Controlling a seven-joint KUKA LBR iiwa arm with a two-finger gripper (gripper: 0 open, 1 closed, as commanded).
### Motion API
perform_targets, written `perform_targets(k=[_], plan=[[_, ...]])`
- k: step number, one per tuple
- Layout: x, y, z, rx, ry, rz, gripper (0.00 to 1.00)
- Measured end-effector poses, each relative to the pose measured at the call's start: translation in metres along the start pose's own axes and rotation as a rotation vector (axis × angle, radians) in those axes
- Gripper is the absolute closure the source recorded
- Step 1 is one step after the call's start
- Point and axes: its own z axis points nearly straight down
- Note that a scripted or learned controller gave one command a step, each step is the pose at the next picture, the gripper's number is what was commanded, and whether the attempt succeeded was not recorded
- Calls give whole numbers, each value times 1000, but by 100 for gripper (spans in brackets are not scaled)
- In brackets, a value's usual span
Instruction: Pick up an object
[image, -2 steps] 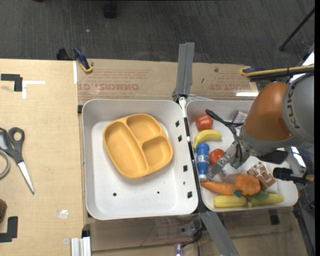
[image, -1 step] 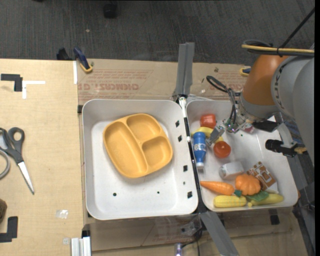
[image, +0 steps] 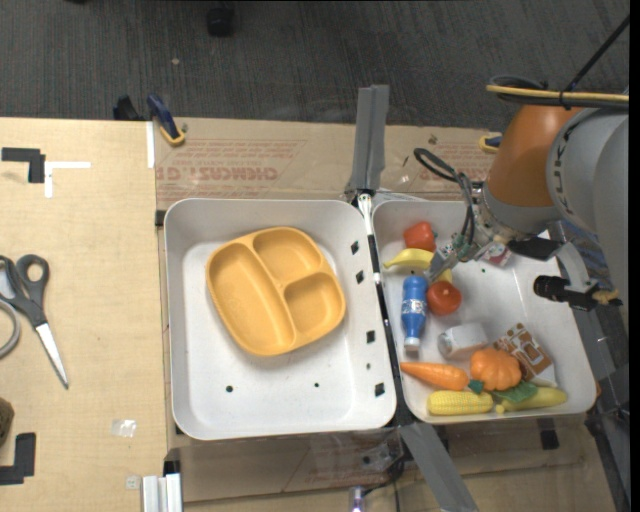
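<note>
Hovering at the right bin's (image: 480, 425) upper part, the gripper (image: 452, 258) neared the banana (image: 408, 259); its grip I couldn't tell.

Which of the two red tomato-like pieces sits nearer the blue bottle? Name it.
The lower red piece, just right of the blue bottle and almost touching it. The other red piece lies farther up the right bin, beyond the banana.

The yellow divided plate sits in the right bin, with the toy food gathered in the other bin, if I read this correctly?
Not quite: the camera view shows the yellow divided plate in the left bin, not the right. The toy food, such as the carrot and the pumpkin, is indeed gathered in the other bin.
</note>
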Motion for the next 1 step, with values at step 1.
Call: perform_targets(k=[1], plan=[[36, 58, -91, -1, 2, 139, 100]])
